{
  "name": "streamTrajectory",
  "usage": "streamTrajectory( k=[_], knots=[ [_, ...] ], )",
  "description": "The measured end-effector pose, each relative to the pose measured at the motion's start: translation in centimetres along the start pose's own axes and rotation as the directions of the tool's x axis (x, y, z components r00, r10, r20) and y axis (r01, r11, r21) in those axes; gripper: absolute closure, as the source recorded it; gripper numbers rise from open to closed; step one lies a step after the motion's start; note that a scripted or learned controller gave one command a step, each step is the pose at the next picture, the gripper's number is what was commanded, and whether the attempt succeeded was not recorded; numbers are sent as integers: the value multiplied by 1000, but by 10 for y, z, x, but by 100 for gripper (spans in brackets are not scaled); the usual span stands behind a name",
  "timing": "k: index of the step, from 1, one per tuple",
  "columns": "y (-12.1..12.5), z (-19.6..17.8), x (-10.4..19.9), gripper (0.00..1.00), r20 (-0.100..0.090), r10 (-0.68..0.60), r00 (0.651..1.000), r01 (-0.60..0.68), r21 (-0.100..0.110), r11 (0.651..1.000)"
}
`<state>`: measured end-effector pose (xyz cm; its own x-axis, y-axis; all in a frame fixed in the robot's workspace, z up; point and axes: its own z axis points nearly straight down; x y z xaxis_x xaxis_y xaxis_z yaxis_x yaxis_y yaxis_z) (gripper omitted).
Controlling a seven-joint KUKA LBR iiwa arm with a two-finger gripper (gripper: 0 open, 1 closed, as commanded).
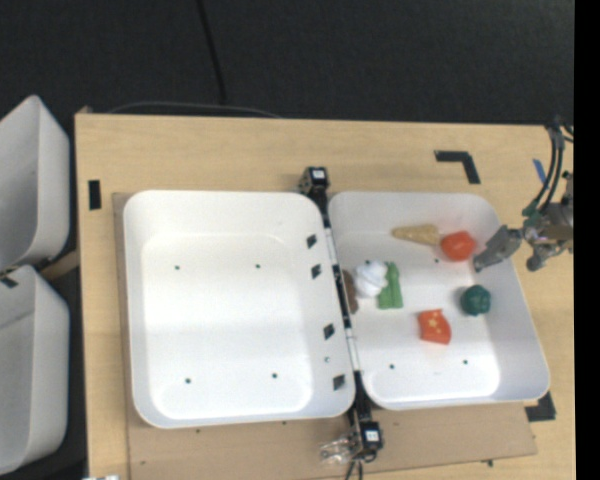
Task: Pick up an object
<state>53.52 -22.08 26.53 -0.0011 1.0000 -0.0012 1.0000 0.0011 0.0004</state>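
— Worktop (210, 153)? Bins?
— Wooden; left bin (220, 308) bare. Right bin (480, 368) holds a tan piece (416, 234), red ball (458, 245), white-green toy (380, 283), dark green ball (475, 300), orange block (434, 326).
— End effector (515, 243)?
— At right rim near red ball; grip state unclear, can't tell.

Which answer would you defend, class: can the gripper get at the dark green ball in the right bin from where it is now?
Probably yes. The gripper sits at the right bin's far right rim, and the dark green ball lies close by, apart from the orange-red block and the red ball, with nothing over it.
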Motion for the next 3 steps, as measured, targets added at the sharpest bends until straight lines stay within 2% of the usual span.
streamTrajectory(
  k=[1, 2, 3],
  knots=[
    [26, -17, -8, 0, 1, -4, 1000, 4, -5, 1000],
    [25, -27, -9, 100, 3, -7, 1000, 7, -5, 1000],
    [88, -81, 1, 100, 3, -5, 1000, 5, -10, 1000]
  ],
)
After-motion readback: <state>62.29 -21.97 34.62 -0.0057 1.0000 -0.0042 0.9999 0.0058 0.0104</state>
